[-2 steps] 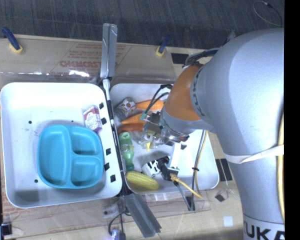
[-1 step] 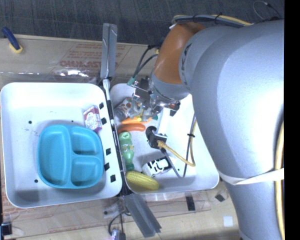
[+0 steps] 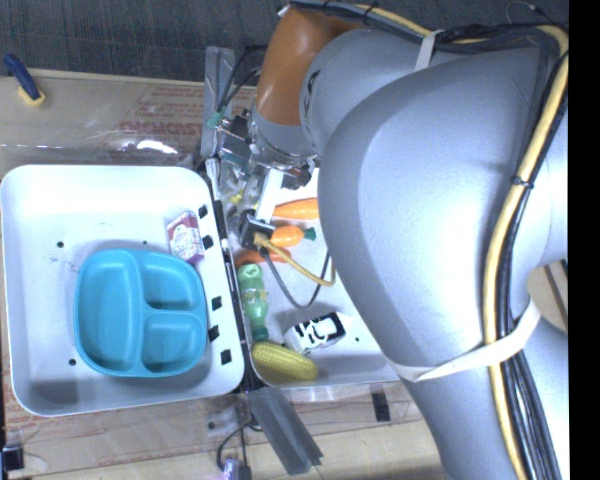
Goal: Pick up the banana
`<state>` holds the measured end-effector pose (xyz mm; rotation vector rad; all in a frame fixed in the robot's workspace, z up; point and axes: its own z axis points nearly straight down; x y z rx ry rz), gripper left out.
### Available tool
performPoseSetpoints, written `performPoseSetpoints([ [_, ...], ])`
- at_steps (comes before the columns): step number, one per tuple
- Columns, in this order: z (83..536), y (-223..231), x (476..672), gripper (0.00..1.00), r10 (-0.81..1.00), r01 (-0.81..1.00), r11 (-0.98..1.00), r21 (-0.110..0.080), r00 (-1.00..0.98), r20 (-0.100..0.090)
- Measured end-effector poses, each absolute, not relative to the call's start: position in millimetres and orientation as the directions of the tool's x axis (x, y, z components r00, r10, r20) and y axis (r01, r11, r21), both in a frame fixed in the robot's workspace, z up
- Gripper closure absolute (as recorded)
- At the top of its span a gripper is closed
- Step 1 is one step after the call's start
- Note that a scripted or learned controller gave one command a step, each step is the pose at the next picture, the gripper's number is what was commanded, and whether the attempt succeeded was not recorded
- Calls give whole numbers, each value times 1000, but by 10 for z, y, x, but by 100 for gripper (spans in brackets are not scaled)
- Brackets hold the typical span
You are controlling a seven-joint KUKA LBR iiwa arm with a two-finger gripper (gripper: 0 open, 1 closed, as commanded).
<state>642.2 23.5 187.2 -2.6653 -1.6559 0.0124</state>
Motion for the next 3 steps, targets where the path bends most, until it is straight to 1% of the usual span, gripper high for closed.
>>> performPoseSetpoints([
  [1, 2274, 357, 6250, 100, 871, 871, -491, -6, 491, -5],
  [2, 1873, -825, 5507, 100, 912, 912, -409, -9, 409, -4],
  [3, 1876, -749, 6046, 100, 875, 875, -484, -7, 484, -4],
])
